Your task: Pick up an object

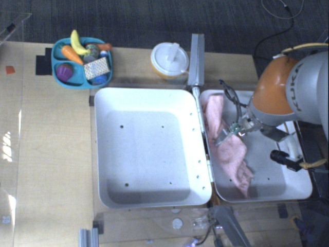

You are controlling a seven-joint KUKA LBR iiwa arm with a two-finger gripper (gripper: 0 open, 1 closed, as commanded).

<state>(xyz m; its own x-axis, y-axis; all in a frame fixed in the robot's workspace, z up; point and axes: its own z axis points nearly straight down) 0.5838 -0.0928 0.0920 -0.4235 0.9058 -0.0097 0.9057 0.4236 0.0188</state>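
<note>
Nearest the viewer, at the bottom of the camera view, sits the front rim of the right bin (pixel 257 197), and just inside it the lower end of a pink cloth (pixel 234 156) bunches up against the floor of the bin. That cloth is the only thing to pick here. It runs as a long, rumpled strip up the left side of the right bin, close to the wall it shares with the left bin (pixel 149 148), with its upper end draped near the far corner.

About midway along the strip, the claw (pixel 226 136) is down at the cloth, touching or nearly touching the fabric. How wide it stands, and whether any cloth is pinched in it, I cannot tell: the tips are small and partly hidden by cables and the wrist.

To do this step well, I judge the claw should bite a raised fold rather than flat fabric, press low enough to gather material, close fully, then lift straight up and slowly. A limp cloth slips easily and may drag on the bin wall, so lift clear of the rim.

Farther off, on the worktop (pixel 46 138) behind the bins, stand a white lidded cup (pixel 169 59) and a blue tray of toy food (pixel 82 62).
</note>
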